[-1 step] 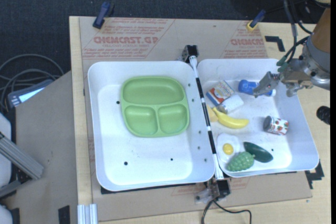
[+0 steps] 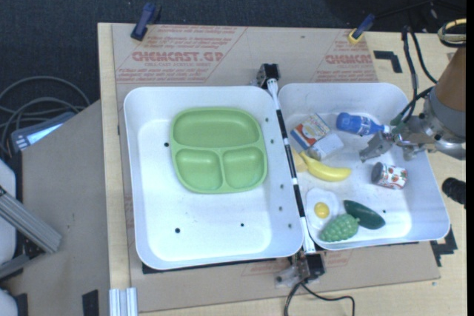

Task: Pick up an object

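Camera view, looking down on the bench: two white bins side by side, and the arm (image 2: 450, 96) reaches in from the right over the right bin (image 2: 426, 222). The gripper (image 2: 379, 144) hangs low in there, fingers spread apart, nothing between them. One fingertip points up toward the blue bottle (image 2: 357, 123), the other down-left, just above the small can (image 2: 390, 175) with red markings. Left of the gripper there's a little carton (image 2: 309, 131) lying on a clear packet, and a banana (image 2: 324, 169) just below those. Toward the front of that bin: a fried egg (image 2: 321, 205), green grapes (image 2: 340, 227) and a dark green vegetable (image 2: 364, 214), all bunched close together. Over in the left bin (image 2: 148, 226), a green divided plate (image 2: 219, 149) sits alone near the back.
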You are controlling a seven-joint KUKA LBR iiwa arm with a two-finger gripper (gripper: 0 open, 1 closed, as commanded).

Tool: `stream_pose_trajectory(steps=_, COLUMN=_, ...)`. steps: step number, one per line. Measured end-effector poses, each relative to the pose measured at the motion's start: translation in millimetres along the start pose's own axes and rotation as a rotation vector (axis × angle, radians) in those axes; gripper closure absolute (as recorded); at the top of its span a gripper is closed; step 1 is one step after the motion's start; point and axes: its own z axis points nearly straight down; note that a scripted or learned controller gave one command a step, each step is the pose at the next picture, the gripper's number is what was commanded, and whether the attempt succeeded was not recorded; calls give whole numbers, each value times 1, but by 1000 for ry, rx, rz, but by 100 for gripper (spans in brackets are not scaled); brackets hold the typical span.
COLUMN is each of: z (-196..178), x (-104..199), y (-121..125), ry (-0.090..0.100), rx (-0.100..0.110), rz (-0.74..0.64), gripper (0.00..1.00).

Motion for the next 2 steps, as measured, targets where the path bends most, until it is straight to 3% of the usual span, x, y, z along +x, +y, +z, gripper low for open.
stream_pose_trajectory(steps=1, z=81, x=-33, y=2, ry=-8, rx=-19, rz=-3, gripper=0)
stream_pose_trajectory(steps=2, z=105, x=-5, y=41, ry=-1, rx=-3, rz=-2, gripper=0)
